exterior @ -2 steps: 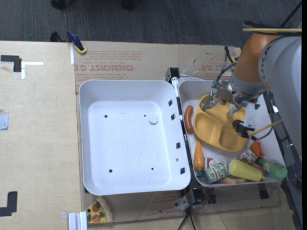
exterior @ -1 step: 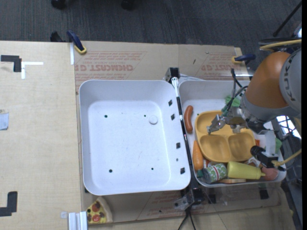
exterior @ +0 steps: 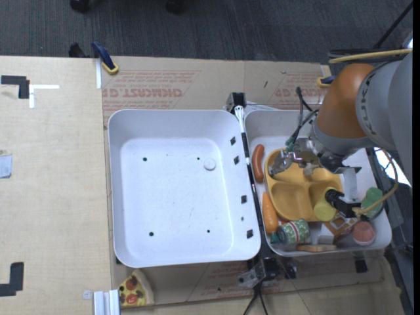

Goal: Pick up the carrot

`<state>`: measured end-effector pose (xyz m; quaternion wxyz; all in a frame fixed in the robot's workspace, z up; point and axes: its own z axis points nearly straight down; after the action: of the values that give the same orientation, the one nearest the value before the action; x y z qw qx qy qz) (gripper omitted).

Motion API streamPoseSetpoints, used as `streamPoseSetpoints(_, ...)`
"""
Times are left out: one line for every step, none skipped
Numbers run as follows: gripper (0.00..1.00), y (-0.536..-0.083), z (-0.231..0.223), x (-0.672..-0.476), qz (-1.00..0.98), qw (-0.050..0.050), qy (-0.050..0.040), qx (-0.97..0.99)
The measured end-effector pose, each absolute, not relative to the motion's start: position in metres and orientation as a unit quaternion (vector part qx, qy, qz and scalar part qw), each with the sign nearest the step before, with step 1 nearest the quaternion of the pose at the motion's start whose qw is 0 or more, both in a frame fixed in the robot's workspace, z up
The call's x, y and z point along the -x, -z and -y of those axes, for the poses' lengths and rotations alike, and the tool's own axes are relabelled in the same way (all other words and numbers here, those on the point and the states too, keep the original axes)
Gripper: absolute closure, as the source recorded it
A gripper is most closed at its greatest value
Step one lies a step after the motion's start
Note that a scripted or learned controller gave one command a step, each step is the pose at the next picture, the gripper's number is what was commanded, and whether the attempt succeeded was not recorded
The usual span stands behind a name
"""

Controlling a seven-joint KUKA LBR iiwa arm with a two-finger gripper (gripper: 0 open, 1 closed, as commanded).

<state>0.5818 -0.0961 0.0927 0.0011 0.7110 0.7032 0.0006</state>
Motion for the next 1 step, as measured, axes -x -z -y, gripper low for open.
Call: streamPoseSetpoints(0.00, -0.0919, 0.1636, -0.6547, -0.736, -0.008, 0.0037, -0.677)
